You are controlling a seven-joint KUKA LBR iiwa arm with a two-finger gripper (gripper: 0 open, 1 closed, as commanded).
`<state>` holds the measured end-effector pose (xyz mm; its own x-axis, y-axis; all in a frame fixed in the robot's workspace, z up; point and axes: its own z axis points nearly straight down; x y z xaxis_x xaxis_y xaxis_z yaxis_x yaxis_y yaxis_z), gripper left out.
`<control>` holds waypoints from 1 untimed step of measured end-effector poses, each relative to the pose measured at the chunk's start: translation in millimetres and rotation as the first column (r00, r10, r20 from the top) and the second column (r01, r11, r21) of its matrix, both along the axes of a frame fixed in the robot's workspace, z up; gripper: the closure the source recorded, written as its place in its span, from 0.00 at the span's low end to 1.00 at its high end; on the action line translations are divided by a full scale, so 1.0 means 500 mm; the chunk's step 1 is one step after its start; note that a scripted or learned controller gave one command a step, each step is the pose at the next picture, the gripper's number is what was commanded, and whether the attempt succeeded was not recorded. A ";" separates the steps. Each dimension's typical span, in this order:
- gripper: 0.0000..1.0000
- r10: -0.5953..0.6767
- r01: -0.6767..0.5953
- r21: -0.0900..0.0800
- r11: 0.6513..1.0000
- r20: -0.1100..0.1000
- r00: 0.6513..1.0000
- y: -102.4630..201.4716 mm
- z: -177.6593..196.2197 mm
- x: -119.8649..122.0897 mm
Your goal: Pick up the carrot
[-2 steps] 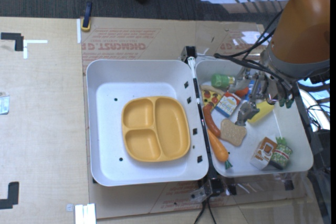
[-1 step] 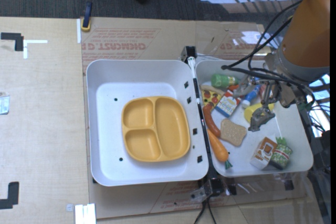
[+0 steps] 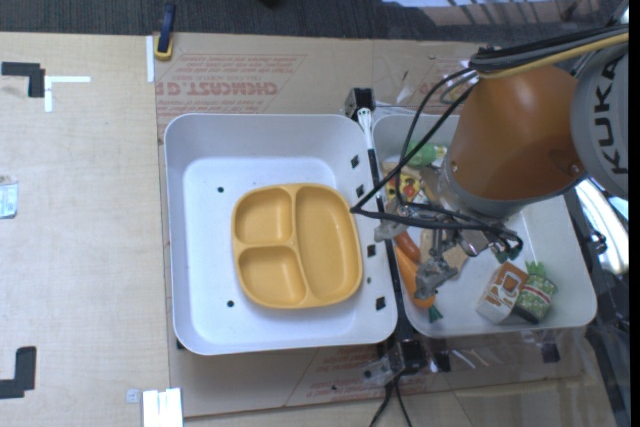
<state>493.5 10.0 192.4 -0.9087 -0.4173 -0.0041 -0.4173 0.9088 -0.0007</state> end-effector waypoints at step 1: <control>0.00 -0.064 0.064 0.000 0.998 0.005 0.998 -0.035 0.315 0.079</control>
